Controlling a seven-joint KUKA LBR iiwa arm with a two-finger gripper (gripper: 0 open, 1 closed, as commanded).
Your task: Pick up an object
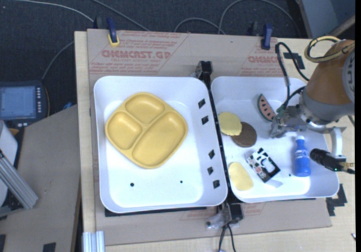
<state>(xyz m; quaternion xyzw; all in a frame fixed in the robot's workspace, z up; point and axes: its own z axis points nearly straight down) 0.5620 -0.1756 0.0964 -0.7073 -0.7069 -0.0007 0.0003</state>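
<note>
Arm (pixel 330 84) in from right, wrist bent dwn.

Red "CHEMCAST GP" lettering, printed twice on the brown board (pixel 169 48) behind the bins: once at upper left, again at upper right, partly hidden. Smaller red lines beneath too blurred to read.

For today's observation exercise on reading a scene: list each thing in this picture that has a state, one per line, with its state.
Yellow divided plate: upright in the left bin, compartments bare.
Blue bottle: lying on its side in the right bin.
Watermelon slice: lying flat, right bin.
Brown disc: flat, touching the yellow disc.
Black-and-white packet: lying flat.
Gripper: lowered into the right bin.
</note>
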